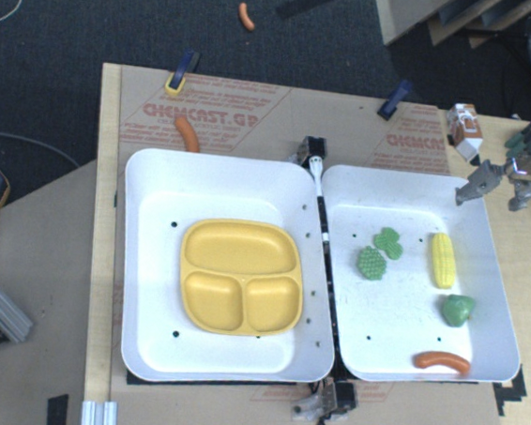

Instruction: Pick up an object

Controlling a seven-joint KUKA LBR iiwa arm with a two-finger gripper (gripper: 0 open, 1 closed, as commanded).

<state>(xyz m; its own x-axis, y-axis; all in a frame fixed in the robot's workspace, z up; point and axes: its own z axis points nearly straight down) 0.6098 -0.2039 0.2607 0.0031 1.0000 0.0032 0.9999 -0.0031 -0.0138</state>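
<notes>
Camera view: the gripper [500, 182] is hovering at the right bin's [391, 366] far right corner, fingers spread apart and gripping nothing — pick not yet begun. The corn cob [442, 260], nearest candidate, is lying in that bin, near the fingers but apart from them — approach, closing and lifting all remaining

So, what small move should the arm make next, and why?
Probably bring the gripper down and inward over the right bin, toward the corn cob. The gripper hangs at the bin's far right corner, above the rim, with nothing between its jaws, which look open. The corn is the nearest item and lies apart from the broccoli pieces, so it seems the easiest target.
</notes>
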